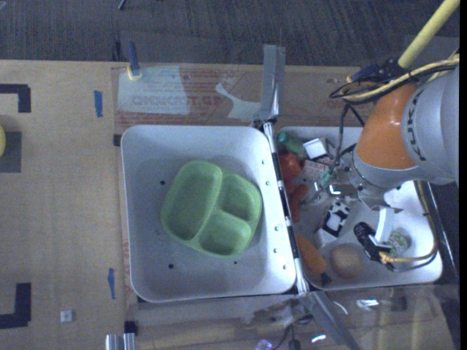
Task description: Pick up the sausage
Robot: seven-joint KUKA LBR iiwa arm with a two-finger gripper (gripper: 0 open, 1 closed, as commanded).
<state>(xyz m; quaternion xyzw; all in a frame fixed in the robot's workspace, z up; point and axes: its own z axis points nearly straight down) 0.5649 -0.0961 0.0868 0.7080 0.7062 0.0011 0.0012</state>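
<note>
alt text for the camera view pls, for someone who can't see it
The grey-and-orange arm reaches from the right into the right bin, over cluttered small items. The left bin holds a green divided plate.

This looks like a robotics lab rather than a home or kitchen. A plywood bench [58,217] marked with black and blue tape carries two white bins [139,152], an industrial arm [408,133] trails loose cables, and what may be a tripod's legs stand on grey carpet [219,13].
</note>
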